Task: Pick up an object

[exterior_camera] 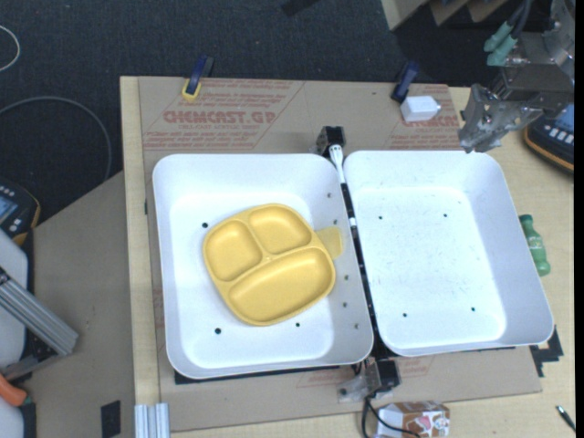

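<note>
Well to the gripper's (482, 128) lower left | yellow three-compartment plastic plate (267, 263) in left white bin (173, 245) | grip state: cannot tell

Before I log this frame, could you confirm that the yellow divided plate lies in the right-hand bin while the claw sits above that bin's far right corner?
Not quite: the camera view shows the yellow divided plate lying in the left-hand bin, not the right-hand bin. The rest holds: the claw sits above the right-hand bin's far right corner.

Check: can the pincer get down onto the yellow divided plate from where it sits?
Probably yes. The pincer sits by the right bin's far corner; the yellow divided plate lies uncovered in the left bin.
</note>
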{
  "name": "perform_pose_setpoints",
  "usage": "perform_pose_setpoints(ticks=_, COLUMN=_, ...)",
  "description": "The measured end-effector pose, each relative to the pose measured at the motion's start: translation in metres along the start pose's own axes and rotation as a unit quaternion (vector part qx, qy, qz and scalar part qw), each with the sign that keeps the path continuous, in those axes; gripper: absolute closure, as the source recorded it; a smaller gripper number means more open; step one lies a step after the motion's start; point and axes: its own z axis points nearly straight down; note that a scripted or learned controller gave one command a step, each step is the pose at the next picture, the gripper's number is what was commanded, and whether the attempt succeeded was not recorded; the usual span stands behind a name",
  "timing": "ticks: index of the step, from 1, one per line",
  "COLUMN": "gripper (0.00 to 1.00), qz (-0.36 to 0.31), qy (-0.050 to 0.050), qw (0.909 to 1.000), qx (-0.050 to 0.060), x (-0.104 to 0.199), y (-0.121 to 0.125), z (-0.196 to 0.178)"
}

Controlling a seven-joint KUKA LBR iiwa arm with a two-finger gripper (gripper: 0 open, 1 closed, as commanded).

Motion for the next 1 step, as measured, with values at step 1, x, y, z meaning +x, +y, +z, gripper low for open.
perform_pose_setpoints(ticks=1, gripper=1.00, qz=0.002, qy=0.000, qw=0.9999, qx=0.011, x=0.0023, y=-0.0029, z=0.1221)
